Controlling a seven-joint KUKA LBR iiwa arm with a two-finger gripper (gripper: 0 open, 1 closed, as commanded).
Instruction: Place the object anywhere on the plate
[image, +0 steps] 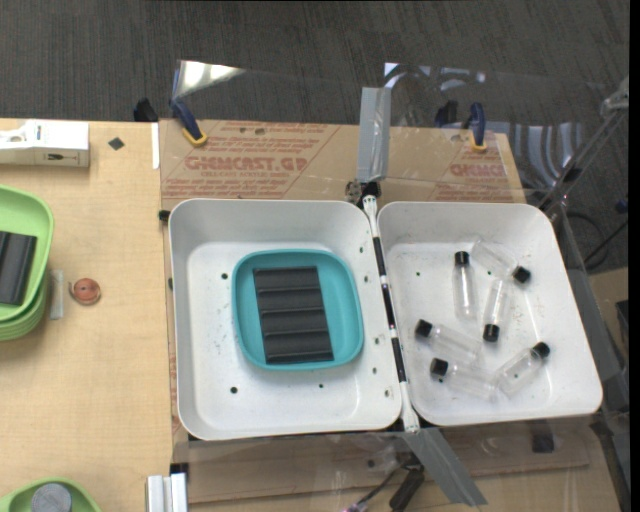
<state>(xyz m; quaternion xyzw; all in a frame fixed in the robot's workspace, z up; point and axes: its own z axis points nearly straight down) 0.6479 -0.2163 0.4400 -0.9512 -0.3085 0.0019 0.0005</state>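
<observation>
1. The light wooden surface (100, 400) carries two shallow white plastic bins side by side. The left bin (200, 390) holds the plate; the right bin (560, 390) holds the objects to be moved.

2. The teal, rounded-square plate (345, 300) sits near the middle of the left bin. A black ribbed rectangular insert (292, 314) lies on it and covers most of its centre, so the bare teal rim around it is the free landing area.

3. The task's things are several small clear tubular vials with black caps, scattered in the right bin, well apart from the plate. One vial (463, 282) lies near the top, another (492, 312) just beside it, one (524, 364) at the lower right, and one (462, 375) at the lower left, close to its neighbours.

4. Judged from their look, the vials are light, stiff, smooth and likely slippery. Being round, they will probably roll when nudged, and if they are glass they may crack under a hard squeeze.

5. The best hold seems to be across the middle of the body, fingers square to the long axis, on the vial near the top, which has the most room around it.

6. The state of the hand cannot be told from this view.
</observation>
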